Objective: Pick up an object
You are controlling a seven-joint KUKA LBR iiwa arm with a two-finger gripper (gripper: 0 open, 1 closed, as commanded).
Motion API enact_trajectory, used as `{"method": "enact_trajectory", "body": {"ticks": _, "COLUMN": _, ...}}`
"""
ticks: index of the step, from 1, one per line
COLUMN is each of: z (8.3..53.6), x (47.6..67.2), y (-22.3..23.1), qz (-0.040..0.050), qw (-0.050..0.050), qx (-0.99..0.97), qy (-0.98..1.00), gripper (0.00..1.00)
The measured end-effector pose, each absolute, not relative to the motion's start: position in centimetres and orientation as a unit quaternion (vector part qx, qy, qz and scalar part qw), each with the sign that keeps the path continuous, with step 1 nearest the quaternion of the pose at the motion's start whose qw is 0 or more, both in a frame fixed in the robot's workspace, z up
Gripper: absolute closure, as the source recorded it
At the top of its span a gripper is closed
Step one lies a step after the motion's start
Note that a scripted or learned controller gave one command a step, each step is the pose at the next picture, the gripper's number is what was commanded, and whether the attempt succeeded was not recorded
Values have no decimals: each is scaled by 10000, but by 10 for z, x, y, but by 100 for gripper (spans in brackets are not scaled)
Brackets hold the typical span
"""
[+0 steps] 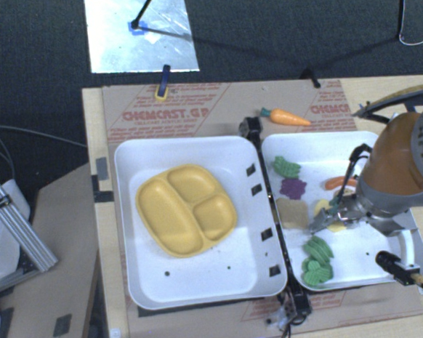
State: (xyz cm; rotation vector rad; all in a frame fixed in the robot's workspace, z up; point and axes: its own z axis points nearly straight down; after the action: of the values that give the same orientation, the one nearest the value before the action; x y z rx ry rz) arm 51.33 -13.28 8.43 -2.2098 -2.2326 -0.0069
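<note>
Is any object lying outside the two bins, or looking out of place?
Yes. A toy carrot lies on the cardboard sheet behind the right bin, outside its rim, while the other toy foods sit inside that bin.

One fixed camera looked down at a slant from above the tabletop (pixel 213 99), far enough to take in both bins (pixel 195 148) and dark floor (pixel 27 55) beyond; the arm (pixel 404 160) entered from the right
</note>
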Motion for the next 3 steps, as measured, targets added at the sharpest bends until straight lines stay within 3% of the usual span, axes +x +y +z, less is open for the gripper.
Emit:
{"method": "enact_trajectory", "body": {"ticks": 1, "z": 85, "x": 544, "y": -83, "qz": -21, "qw": -3, "qx": -7037, "qy": -7104, "gripper": 0}}
{"method": "enact_trajectory", "body": {"ticks": 2, "z": 152, "x": 502, "y": -121, "qz": -6, "qw": -25, "qx": -7082, "qy": -7061, "gripper": 0}}
{"method": "enact_trajectory", "body": {"ticks": 3, "z": 81, "x": 515, "y": -86, "qz": 0, "qw": 12, "qx": -7052, "qy": -7090, "gripper": 0}}
